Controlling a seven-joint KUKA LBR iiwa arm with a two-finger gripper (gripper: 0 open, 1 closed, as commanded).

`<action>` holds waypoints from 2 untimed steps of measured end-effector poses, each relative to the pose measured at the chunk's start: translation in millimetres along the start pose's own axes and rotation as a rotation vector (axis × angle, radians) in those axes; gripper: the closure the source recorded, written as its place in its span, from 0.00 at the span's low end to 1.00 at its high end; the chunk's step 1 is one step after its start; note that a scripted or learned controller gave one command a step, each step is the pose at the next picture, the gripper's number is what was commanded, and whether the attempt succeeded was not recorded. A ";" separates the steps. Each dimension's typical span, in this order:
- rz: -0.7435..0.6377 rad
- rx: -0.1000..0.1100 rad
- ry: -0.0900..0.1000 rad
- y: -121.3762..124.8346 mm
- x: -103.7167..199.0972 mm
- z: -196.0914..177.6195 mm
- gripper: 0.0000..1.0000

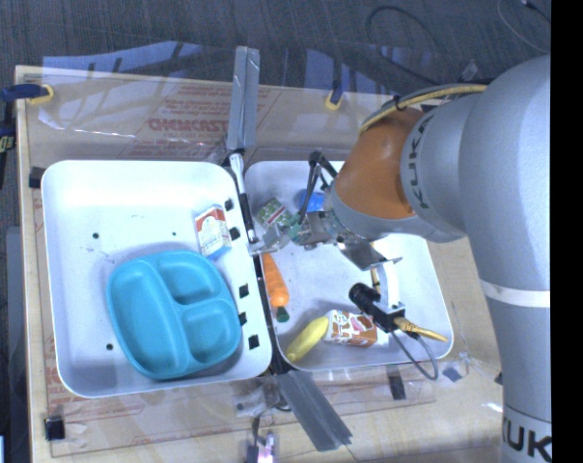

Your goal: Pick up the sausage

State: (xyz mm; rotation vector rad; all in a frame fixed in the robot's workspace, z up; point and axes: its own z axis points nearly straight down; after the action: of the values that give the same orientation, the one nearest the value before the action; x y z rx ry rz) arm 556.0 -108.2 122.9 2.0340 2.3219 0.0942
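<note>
Tool [303, 230] half-hidden under arm [436, 172], right bin [425, 270]

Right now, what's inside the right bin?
In the right bin: carrot, banana, red-brown packet, green-white wrapper, something blue. The arm covers the bin's upper right part; what lies under it cannot be seen.

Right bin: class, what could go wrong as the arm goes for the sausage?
The arm hides much of the right bin, so the target may be hard to confirm. The carrot, banana and brown packet lie close together; a wrong grab or nudge seems possible.
</note>
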 end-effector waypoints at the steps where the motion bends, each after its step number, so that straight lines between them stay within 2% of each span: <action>1: -0.023 -0.005 -0.003 -3.0 0.8 -1.0 0.00; 2: -0.132 -0.006 0.001 2.7 -2.6 -1.1 0.00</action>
State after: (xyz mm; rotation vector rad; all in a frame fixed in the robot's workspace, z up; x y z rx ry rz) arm 558.9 -110.5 124.2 1.8718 2.4456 0.0961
